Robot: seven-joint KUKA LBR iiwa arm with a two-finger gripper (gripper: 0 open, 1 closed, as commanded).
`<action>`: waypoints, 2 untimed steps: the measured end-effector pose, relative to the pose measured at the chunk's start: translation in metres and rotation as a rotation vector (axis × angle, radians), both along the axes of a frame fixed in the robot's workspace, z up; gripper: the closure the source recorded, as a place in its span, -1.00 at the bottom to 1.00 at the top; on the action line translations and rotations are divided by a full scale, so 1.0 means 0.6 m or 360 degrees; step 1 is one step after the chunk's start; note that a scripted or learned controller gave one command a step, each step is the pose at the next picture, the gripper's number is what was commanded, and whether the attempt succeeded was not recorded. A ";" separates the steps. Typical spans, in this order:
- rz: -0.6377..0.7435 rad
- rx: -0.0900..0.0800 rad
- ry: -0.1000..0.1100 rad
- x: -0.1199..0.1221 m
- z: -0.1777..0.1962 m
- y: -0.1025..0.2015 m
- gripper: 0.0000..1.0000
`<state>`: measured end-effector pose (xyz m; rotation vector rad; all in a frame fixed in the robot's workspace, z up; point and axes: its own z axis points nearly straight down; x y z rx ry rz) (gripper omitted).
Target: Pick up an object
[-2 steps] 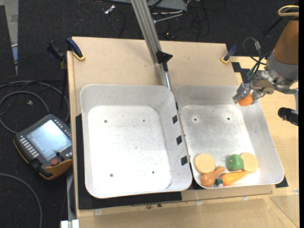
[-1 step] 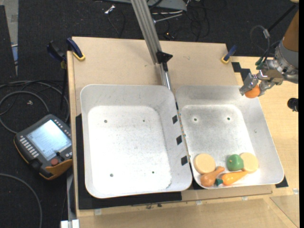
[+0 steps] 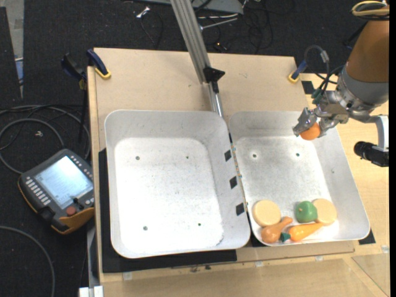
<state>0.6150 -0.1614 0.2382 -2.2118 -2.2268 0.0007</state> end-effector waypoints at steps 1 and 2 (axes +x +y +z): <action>0.0000 0.0000 -0.0001 -0.030 -0.015 0.071 1.00; 0.0001 0.0000 -0.0001 -0.080 -0.009 0.148 1.00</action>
